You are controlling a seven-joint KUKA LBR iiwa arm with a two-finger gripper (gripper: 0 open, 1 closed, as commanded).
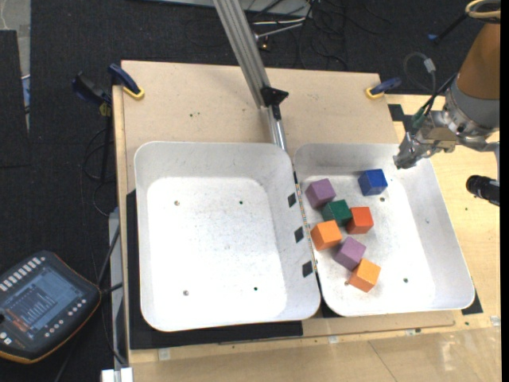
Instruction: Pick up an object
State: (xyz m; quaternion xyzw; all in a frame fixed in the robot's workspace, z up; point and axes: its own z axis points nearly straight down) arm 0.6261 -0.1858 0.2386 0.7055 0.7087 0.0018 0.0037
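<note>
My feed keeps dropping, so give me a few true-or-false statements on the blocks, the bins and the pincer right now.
1. All the blocks lie in the right bin. True.
2. The blue block sits apart from the rest. True.
3. The pincer holds the blue block. False: it hovers over the right bin's upper right edge, beside the blue block, with nothing seen between its fingers.
4. The green block lies in the left bin. False: it is in the right bin, between a purple block and an orange-red block.
5. There are two purple blocks. True.

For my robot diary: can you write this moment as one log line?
tool: above right white bin's far edge | nearest: blue cube | cubes in bin: seven
</note>
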